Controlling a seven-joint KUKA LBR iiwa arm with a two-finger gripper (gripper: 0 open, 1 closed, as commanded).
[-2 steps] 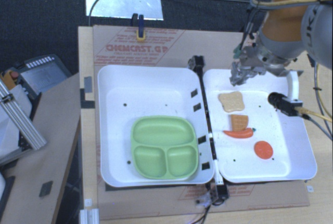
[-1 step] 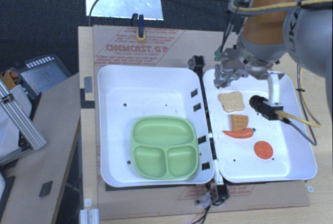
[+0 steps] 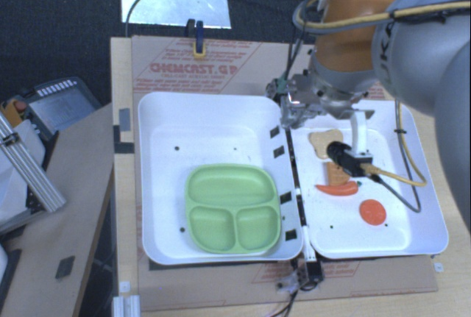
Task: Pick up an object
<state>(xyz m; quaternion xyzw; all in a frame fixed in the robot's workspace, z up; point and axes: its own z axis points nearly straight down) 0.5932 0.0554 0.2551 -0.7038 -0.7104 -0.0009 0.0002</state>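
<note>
Gripper [image 3: 294,115] hangs at the upper left corner of the right bin [image 3: 401,238], right by the seam where the two bins meet. From this slant I cannot tell whether it is wide or narrow, and nothing is visibly held. Its arm reaches in from the right of the frame, orange band [image 3: 360,6] up top.

Now the pickings, all in the right bin. A tan slice [image 3: 322,143] lies nearest, just down and to the right of the gripper, flat on the bin floor. Below it is a smaller tan piece [image 3: 336,176]. Touching or just beside that is a red curved piece [image 3: 337,190], its long axis running left to right across the frame. Further down and right, well clear of the seam, sits an orange disc [image 3: 372,212].

Over in the left bin [image 3: 162,154], a green divided plate [image 3: 232,209] sits in the lower middle, well apart from the gripper.

So it all turns on one short shift: the tan slice is the closest target, down-right of the gripper. I judge it thin and flat, so awkward to pinch. No grasp is made yet.
</note>
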